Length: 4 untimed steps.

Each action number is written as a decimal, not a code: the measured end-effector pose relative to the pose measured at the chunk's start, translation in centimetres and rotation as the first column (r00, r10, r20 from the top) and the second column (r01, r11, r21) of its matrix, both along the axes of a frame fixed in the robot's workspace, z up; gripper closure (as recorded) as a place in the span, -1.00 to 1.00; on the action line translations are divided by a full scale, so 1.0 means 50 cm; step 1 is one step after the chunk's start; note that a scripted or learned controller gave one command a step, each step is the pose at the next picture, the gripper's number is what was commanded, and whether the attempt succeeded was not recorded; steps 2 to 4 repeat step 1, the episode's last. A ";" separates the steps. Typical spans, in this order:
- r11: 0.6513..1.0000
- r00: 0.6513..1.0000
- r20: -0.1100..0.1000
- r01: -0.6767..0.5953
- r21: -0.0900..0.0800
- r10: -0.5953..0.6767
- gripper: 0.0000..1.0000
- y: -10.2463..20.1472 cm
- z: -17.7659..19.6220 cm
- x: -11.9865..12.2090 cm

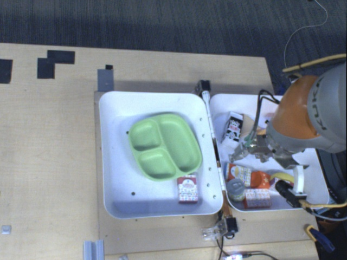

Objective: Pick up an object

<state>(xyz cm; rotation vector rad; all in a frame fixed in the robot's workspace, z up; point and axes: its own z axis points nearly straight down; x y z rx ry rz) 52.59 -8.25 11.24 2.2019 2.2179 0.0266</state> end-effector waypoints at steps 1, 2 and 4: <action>1.000 1.000 -0.005 0.004 0.002 -0.004 -1.00 0.000 -0.044 -0.004; 1.000 1.000 -0.005 0.004 0.002 -0.004 -1.00 0.000 -0.044 -0.004; 1.000 1.000 -0.005 0.004 0.002 -0.004 -1.00 0.000 -0.044 -0.004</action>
